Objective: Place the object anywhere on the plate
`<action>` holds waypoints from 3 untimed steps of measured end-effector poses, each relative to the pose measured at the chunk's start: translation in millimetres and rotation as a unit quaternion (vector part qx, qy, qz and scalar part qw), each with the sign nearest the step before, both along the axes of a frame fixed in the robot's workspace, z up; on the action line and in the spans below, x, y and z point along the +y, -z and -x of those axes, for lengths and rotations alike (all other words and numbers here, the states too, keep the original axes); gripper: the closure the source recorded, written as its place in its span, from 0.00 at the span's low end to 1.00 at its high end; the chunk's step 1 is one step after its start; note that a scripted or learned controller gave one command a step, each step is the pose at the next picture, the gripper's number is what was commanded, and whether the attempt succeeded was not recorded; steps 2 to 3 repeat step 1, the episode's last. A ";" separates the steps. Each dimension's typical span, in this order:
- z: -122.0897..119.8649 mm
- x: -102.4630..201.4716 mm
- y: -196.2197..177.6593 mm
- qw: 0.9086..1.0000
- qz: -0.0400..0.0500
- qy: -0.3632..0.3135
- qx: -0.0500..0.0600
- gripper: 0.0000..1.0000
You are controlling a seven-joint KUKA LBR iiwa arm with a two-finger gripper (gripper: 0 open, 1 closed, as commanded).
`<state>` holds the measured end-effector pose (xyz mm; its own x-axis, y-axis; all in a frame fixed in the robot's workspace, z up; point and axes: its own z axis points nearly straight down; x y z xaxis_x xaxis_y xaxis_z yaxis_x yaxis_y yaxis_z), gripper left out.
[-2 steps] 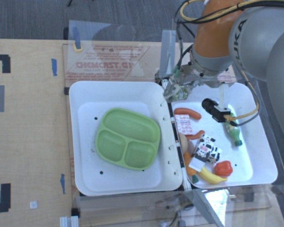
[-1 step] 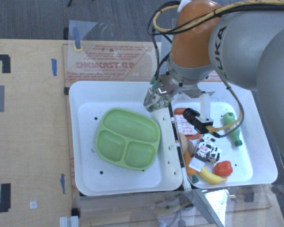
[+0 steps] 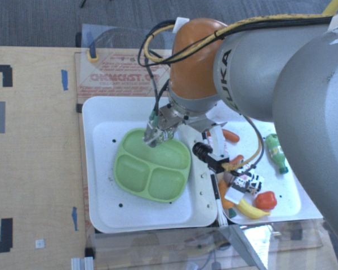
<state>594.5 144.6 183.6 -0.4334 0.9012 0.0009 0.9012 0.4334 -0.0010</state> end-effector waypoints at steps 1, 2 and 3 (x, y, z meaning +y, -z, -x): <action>-0.3 -0.8 -0.3 1.000 0.000 0.001 0.000 0.00; -0.3 -0.8 -0.3 1.000 0.000 0.001 0.000 0.00; -0.3 -0.8 -0.3 1.000 0.000 0.001 0.000 0.00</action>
